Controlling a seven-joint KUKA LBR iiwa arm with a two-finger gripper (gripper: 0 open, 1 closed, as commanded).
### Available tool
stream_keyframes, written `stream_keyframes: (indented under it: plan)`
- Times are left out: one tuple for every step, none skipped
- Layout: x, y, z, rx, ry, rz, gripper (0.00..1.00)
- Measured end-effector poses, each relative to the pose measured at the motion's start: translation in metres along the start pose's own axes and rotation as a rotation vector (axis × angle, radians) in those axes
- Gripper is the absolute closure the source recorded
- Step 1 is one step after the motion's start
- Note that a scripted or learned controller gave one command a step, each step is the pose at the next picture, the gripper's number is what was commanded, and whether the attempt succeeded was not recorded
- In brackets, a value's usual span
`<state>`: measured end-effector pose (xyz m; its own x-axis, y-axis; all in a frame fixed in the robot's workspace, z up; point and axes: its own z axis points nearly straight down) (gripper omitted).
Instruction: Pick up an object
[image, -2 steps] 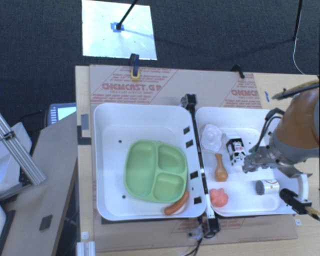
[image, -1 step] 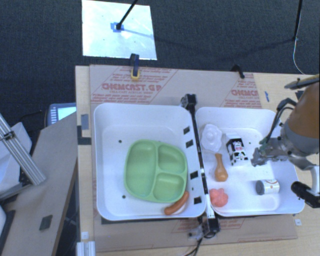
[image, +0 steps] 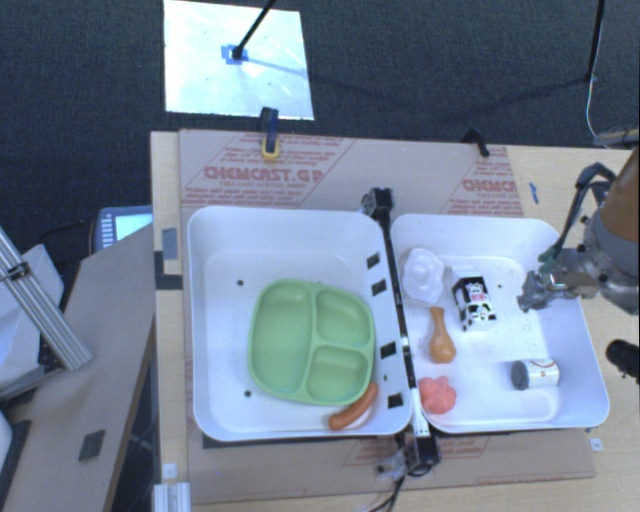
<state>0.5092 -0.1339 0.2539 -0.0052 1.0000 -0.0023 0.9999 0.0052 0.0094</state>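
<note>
Here, the fingers (image: 533, 293) hang over the right bin (image: 580, 345), near its far right side; whether they are spread or closed cannot be told. Below lie a cow toy (image: 474, 302), can (image: 536, 374), orange gourd (image: 441, 337) and pink lump (image: 437, 395). A green plate (image: 310, 342) fills the left bin (image: 215, 330).

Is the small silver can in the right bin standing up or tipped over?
Tipped over. The can lies on its side on the right bin's floor, its dark round end facing left and its long side level with the floor.
</note>
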Motion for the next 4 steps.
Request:
stream_keyframes:
  plan:
    - [0.000,0.002,-0.024,0.005,0.001,0.001,1.00]
    - [0.057,0.006,-0.024,0.006,0.004,-0.005,1.00]
    - [0.099,0.016,-0.019,0.007,0.004,-0.004,1.00]
    - [0.149,0.023,-0.020,0.008,0.004,-0.004,1.00]
